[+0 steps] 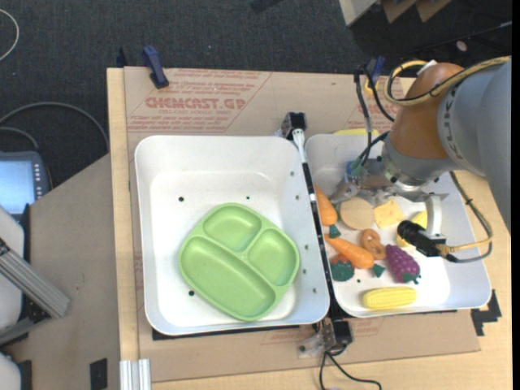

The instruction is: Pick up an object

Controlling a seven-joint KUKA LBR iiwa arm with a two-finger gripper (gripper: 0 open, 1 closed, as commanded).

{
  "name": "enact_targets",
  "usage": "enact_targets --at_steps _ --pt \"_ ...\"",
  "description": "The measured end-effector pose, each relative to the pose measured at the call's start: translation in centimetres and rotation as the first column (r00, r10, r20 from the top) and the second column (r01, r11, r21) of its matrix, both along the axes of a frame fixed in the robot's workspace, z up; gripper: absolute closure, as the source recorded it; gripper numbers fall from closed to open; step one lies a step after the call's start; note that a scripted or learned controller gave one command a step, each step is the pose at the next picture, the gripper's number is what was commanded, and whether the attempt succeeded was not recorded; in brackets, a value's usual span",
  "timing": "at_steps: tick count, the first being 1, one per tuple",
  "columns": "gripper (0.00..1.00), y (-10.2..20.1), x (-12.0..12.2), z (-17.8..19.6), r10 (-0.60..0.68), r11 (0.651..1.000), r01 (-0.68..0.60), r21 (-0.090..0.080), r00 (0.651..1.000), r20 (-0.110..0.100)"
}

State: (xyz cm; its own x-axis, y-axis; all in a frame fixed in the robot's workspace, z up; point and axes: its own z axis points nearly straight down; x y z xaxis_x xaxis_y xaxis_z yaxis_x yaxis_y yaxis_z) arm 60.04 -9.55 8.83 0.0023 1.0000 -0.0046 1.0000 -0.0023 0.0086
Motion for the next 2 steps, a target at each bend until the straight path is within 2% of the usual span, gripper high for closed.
enact_targets --at_steps 1,2 --pt "0.0 0.4 3.6 -0.3 0.004 1.0 -0.004 0.003 1.0 -0.004" --pt "0.0 0.1 5.7 -0.9 -0.006 1.0 0.007 0.012 0.998 -0.056"
